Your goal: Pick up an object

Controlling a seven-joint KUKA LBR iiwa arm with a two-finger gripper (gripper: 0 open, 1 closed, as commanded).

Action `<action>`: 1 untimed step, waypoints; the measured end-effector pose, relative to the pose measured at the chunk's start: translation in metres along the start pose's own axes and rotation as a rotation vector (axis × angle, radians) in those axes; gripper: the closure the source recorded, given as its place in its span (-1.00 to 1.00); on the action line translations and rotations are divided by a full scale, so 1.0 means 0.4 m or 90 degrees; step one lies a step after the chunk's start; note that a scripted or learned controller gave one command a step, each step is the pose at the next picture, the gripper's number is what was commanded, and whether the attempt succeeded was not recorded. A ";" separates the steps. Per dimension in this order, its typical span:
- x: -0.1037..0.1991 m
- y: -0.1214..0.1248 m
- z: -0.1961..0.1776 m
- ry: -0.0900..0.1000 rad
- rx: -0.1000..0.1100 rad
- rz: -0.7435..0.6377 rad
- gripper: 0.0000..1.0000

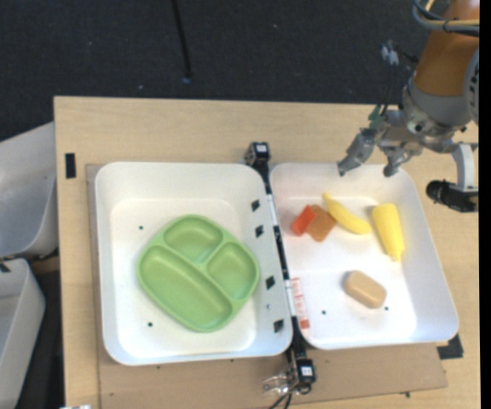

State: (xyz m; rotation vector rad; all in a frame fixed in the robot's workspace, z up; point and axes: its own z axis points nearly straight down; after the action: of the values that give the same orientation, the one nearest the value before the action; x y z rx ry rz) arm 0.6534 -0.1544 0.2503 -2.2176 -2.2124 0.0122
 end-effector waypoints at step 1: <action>0.001 0.005 -0.022 -0.001 -0.008 -0.002 -1.00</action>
State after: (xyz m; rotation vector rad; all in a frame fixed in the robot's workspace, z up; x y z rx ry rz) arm 0.6555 -0.1541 0.2592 -2.2219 -2.2234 0.0001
